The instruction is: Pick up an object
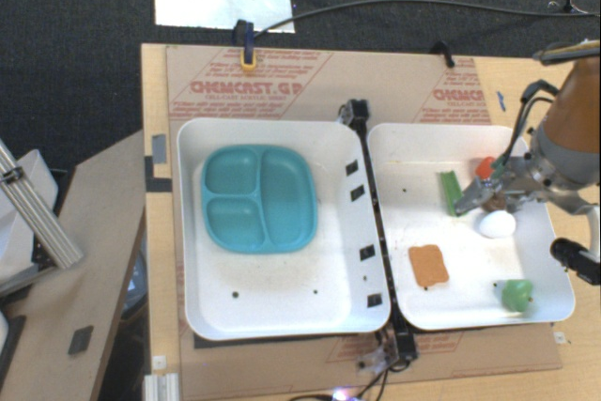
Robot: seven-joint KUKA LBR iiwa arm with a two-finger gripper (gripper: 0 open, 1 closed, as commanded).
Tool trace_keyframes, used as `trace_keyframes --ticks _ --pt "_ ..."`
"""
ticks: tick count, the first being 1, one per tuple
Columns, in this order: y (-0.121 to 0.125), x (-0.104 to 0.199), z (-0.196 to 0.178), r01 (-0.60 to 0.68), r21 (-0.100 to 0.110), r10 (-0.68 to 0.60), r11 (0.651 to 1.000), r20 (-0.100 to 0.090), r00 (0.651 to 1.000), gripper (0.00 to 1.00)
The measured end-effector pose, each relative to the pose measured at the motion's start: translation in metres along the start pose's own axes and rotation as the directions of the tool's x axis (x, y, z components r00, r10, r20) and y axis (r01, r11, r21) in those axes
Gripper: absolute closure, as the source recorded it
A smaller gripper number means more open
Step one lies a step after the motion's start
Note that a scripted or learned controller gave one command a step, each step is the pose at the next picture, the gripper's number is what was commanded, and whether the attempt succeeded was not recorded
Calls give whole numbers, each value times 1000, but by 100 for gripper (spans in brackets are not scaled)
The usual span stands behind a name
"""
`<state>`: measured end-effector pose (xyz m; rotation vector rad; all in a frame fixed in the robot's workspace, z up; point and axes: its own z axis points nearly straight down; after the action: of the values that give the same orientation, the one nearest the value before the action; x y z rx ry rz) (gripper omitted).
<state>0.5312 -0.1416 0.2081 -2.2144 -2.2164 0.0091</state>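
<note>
Single fixed overhead camera (slanted) overlooking both bins (282, 131).

Arm comes in from right, orange band up top, wrist angled down-left, end effector (481, 193) low, fingers kinda hard to make out.

Teal divided plate (259, 199), white egg (497, 224), orange-brown slab (428, 265), green lump (516, 295), green stick (450, 192).

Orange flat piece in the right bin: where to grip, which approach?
The orange piece lies flat on the right bin floor, a rounded rectangle with its long axis running roughly toward the camera, clear of the white egg and green block. Probably best to come straight down and pinch across its shorter width at the middle. Being so flat, the fingers would need to reach the floor.
</note>
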Motion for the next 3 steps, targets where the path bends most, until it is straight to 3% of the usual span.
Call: trace_keyframes --ticks 1,3 --pt "3 0 -6 3 -11 -3 1000 2 1000 0" --pt "-4 2 99 0 -6 0 1000 1 1000 0"
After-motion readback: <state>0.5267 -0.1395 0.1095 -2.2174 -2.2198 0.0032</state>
